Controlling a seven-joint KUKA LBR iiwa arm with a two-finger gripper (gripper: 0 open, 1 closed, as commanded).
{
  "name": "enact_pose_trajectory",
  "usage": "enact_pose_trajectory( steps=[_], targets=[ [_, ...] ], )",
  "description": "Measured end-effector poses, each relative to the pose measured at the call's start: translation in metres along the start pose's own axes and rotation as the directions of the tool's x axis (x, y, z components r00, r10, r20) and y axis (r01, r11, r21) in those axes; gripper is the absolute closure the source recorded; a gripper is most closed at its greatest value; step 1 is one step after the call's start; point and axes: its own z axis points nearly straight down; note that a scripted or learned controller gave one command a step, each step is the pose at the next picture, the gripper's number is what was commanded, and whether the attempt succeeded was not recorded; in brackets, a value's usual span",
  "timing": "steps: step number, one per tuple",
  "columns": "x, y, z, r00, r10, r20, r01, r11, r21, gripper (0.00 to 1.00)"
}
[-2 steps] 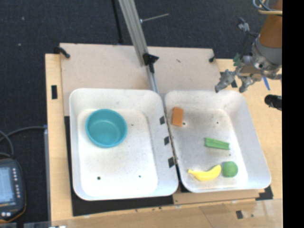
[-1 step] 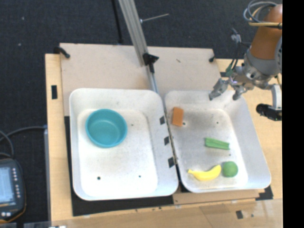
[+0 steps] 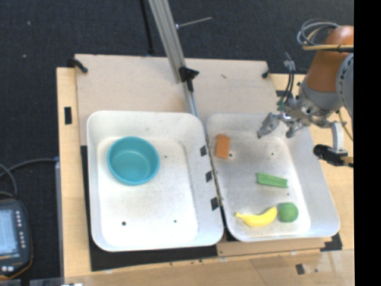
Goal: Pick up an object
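The gripper is hovering empty, jaws apart, over the right bin's far corner, seemingly approaching; next it is needing to descend onto the orange block or green stick nearby.

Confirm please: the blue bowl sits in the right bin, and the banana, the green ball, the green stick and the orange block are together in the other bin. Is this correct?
One thing is wrong. The camera view shows the blue bowl in the left bin, not the right. The banana, green ball, green stick and orange block do share the other bin.
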Motion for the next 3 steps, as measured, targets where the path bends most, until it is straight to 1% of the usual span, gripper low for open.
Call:
enact_pose_trajectory(
  steps=[1, 2, 3],
  targets=[
    [-0.001, 0.002, -0.015, 1.0, -0.001, 0.003, 0.001, 1.0, -0.01, 1.0],
    [-0.004, 0.0, -0.081, 1.0, 0.001, 0.001, -0.001, 1.0, -0.012, 1.0],
    [-0.006, 0.001, -0.074, 1.0, 0.001, 0.001, -0.001, 1.0, -0.007, 1.0]
  ],
)
